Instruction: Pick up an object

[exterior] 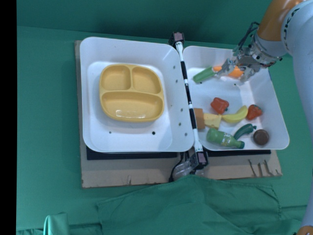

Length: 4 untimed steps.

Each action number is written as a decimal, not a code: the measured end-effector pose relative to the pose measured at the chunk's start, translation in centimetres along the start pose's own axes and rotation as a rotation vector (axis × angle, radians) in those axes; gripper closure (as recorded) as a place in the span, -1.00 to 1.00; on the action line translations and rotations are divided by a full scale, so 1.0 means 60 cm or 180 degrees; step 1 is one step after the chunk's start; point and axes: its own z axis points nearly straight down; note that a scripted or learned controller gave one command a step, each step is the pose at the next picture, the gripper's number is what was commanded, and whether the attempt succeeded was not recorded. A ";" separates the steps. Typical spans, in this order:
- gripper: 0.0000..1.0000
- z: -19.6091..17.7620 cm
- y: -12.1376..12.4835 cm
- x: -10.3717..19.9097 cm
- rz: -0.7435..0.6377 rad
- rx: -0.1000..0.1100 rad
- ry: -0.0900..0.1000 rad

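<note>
Arm: grey with an orange band, reaching in from the right, wrist low over the far part of the right bin [274, 106].
Claw: the claw [234, 70] sits at the bin's far end, right at an orange carrot-like piece [236, 73] with a green top [204, 74] that points toward the divider.
Claw state: cannot tell. The end of the claw blends with the orange piece, so whether it is released, clenched or actually grasping is not readable here.
Task's thing: judged to be the carrot, lying on its side on the bin floor, well apart from the other toys.
Handling, judged: looks like a light, stiff plastic toy with a smooth, likely slippery skin. It tapers, so a pinch near the tip could squeeze it out sideways.
Where to take hold: across the thick orange body, near its middle, jaws square to its length.
Other contents: red pepper [219, 104], banana [236, 115], strawberry-like piece [253, 112], yellow wedge [212, 120], brown block [198, 118], green bottle [223, 138], small dark green vegetable [244, 129] and a brown round piece [260, 137], all clustered in the near half.
Left bin: left bin [98, 136] holds a yellow divided plate [131, 92].
Tabletop: green cloth over the tabletop [44, 131].
Risk: the bin's far wall is close, leaving little room for the claw.
</note>
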 end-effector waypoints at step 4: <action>1.00 -0.362 0.066 0.044 -0.0012 -0.0018 0.0002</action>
